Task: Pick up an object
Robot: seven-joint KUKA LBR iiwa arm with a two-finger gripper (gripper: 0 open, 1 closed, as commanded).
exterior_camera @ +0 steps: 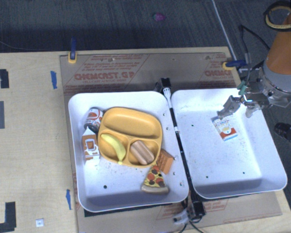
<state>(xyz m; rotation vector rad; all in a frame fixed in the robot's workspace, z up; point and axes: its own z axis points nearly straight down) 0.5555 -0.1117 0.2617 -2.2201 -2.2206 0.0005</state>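
One claw (238,105) hangs over the upper right of the right bin (265,180); whether its fingers are wide or narrow cannot be told from this slant. Nearest candidate: a small white card (226,129) lying flat on the bin floor, just beside the claw at about seven o'clock, long axis running roughly eleven to five. The arm (281,65) enters from three o'clock (orange band visible). Further out, the left bin (86,194) holds a yellow tray (129,121), a banana (114,146) and a pizza slice (155,180).
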